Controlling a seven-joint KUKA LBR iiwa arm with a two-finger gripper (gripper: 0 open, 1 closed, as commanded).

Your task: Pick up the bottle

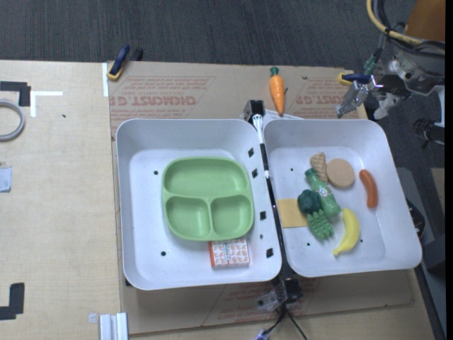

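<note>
Arm (425, 13): sat high at the right, beyond the far corner of the right bin, probably parked there so the camera had an open look at both bins.
Left bin (134, 211): held a green divided plate (209, 198) near its middle and a small red-and-white carton (230, 253) just beside the plate's near edge.
Right bin (386, 246): held the toy food in a loose cluster, so a descent would likely have to be narrow.
Gripper (364, 103): hung over the cardboard just outside the right bin's far rim, holding nothing; whether it was spread wide or closed could not be told.
Bottle (324, 198): judged to be the green piece lying flat mid-cluster in the right bin, touching the broccoli (308, 202) and a knobbly green toy (320, 225).
Banana (347, 234): lay just beside that knobbly toy.
Cheese slice (287, 212): lay flat, partly under the broccoli.
Bun (340, 173): rested near the bottle's far end.
Sausage (369, 188): lay apart, toward the right wall.
Carrot (276, 91): lay outside both bins, on the cardboard.
</note>
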